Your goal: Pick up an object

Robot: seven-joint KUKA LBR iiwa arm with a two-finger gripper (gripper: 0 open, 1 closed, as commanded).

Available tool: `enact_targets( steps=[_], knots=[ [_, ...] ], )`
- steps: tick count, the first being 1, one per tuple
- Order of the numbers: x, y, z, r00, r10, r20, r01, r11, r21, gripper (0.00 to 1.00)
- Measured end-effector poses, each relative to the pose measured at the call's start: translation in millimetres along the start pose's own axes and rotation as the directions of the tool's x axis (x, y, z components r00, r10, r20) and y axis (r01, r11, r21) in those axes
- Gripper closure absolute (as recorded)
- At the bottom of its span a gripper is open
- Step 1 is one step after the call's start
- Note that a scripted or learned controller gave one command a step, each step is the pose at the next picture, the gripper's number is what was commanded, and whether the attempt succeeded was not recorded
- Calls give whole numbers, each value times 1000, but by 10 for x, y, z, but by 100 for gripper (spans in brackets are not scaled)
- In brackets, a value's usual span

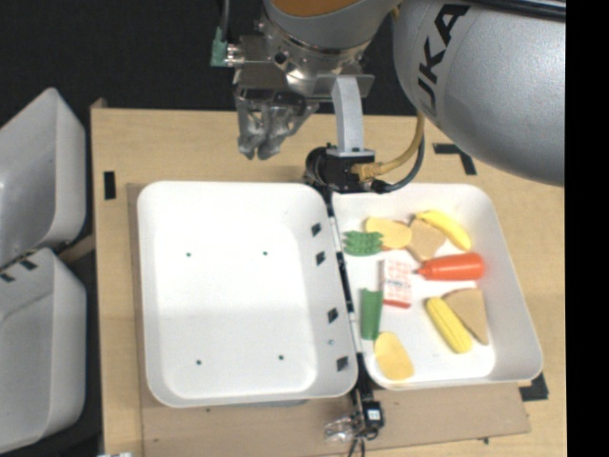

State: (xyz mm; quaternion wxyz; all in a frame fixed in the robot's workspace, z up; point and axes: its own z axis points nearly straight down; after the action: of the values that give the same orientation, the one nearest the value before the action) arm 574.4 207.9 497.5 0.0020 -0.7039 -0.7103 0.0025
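Note:
My gripper (262, 141) hangs high above the bench, over the far edge of the left bin (162, 350), with nothing seen between its fingers. The right bin (509, 336) holds the objects: a yellow banana (444, 227), an orange carrot (452, 268), a corn cob (447, 324), a green leafy piece (361, 244), a green stick (370, 313), a white and red carton (397, 284), a yellow oval piece (393, 356), and tan bread-like pieces (471, 313). All of them lie well to the right of and below the gripper.
White containers (33, 255) stand off the bench at the left. The big grey arm body (485, 65) fills the upper right, above the right bin's far corner. A divider with black clips (338, 284) runs between the bins.

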Motion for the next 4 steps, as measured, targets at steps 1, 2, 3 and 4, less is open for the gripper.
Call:
enact_targets(
  steps=[1, 2, 3, 4],
  knots=[
    [-9, -48, -550, 1000, 4, -1, -4, 1000, -10, 100],
    [-498, -423, -531, 1000, 10, 0, -10, 1000, -6, 100],
    [-933, -868, -535, 1000, 10, -1, -10, 1000, -8, 100],
    [-299, -848, -518, 1000, 0, -1, 0, 1000, -7, 100]
  ],
)
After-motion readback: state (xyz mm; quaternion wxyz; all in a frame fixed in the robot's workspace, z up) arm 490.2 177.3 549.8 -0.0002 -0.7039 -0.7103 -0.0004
